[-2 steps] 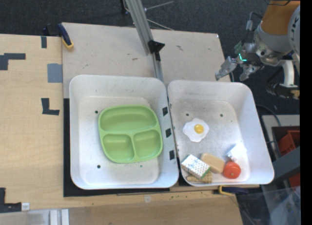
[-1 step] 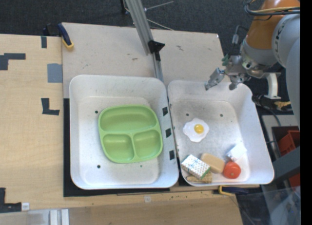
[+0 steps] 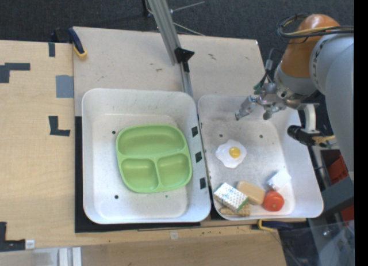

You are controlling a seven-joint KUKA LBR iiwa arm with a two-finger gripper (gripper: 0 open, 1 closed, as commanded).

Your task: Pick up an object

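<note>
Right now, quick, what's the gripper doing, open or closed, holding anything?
Gripper: open, nothing between its fingers, above the far end of the right bin.

Single fixed camera above the bench (image 3: pixel 34 144), looking down at a slant, medium range. Both bins fully in frame: left bin (image 3: pixel 92 161) toward 9 o'clock, right bin (image 3: pixel 299 196) toward 3 o'clock. Arm (image 3: pixel 328 63) enters from 2 o'clock.
</note>
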